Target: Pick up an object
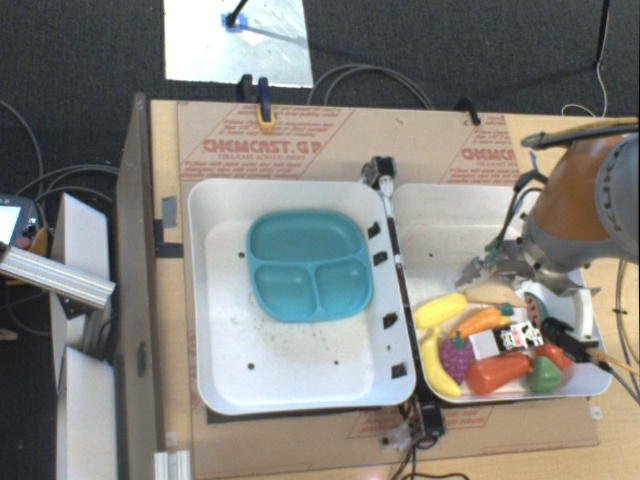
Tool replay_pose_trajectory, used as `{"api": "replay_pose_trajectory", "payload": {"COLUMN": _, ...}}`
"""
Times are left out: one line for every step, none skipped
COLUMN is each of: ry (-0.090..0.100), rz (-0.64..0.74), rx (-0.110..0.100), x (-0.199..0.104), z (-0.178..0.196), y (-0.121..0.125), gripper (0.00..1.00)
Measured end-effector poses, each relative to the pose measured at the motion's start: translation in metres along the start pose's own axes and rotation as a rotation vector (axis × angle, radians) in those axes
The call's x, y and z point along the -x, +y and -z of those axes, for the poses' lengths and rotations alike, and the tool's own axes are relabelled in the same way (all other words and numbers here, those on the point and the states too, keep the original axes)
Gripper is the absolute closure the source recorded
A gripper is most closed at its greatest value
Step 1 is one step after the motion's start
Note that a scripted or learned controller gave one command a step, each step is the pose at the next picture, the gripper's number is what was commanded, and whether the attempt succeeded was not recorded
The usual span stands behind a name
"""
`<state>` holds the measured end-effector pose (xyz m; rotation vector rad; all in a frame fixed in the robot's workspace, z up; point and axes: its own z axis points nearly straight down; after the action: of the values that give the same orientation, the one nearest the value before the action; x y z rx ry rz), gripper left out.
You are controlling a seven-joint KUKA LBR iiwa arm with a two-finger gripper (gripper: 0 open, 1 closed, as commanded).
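Dark carpet is surrounding a cardboard-topped bench (330, 133) carrying two white bins. Toy food (490, 353), the likely pick, is lying heaped at five o'clock in the right bin (440, 218), bunched within reach. Above it the gripper (545, 303) is hovering; whether it is spread, I cannot tell. At nine o'clock, a teal tray (308, 266) is sitting in the left bin (225, 298).

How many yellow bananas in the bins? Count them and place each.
2, both in the right bin: one banana lies along the pile's upper left, the other banana curves down beside the divider, left of the purple grapes. More may be hidden under the pile.
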<state>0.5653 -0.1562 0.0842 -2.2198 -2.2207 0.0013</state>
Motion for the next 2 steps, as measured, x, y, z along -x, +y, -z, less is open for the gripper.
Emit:
{"api": "replay_pose_trajectory", "payload": {"ry": -0.001, "rz": 0.002, "rx": 0.006, "x": 0.000, "z": 0.011, "y": 0.003, "gripper": 1.00}}
{"api": "replay_pose_trajectory", "payload": {"ry": -0.002, "rz": 0.003, "rx": 0.008, "x": 0.011, "z": 0.055, "y": 0.018, "gripper": 1.00}}
